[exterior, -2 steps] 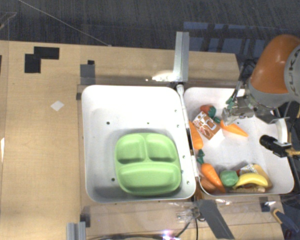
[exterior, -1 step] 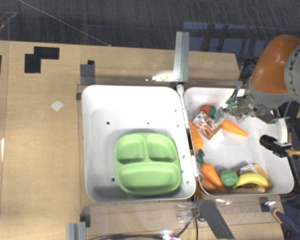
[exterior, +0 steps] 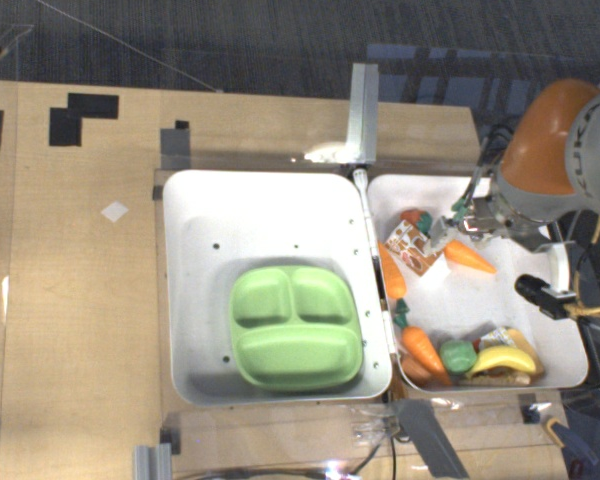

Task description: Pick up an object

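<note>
The right white bin [exterior: 570, 363] holds several toy foods. An orange carrot [exterior: 469, 257] lies near its middle, with a brown-and-white patterned packet [exterior: 412, 245] just left of it. My gripper [exterior: 462, 220] hangs low over the bin's upper half, directly above the carrot's top end and right of the packet. It sits close to both, and I cannot tell whether it touches either. The grey arm with its orange band [exterior: 545, 153] comes in from the right.
The left white bin [exterior: 195, 268] holds a green divided plate [exterior: 295, 325]. In the right bin an orange piece [exterior: 392, 274] lies by the dividing wall. A second carrot [exterior: 421, 349], a green item [exterior: 458, 356] and a banana [exterior: 502, 361] crowd the front edge.
</note>
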`<move>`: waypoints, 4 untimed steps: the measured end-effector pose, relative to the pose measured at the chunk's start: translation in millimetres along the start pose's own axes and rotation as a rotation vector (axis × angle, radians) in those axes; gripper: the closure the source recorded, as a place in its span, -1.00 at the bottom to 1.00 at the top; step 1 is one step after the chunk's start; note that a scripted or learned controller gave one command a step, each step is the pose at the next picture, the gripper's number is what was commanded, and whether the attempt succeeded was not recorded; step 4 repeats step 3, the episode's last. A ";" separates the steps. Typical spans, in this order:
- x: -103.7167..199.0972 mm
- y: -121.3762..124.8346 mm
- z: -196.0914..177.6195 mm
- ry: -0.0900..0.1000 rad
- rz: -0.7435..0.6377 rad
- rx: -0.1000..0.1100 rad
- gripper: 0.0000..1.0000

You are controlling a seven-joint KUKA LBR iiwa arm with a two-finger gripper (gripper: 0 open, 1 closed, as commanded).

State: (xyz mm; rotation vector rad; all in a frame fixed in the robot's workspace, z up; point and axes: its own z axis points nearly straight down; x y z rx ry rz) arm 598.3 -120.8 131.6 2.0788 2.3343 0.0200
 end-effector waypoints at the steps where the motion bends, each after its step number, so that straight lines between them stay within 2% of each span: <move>1: -9.7 6.0 5.8 -0.005 0.008 -0.028 -1.00; 2: -18.0 1.3 12.9 -0.006 -0.027 -0.051 -1.00; 3: -35.6 -0.4 13.8 0.000 0.123 -0.041 -1.00; 4: -35.6 -0.4 13.8 0.000 0.123 -0.041 -1.00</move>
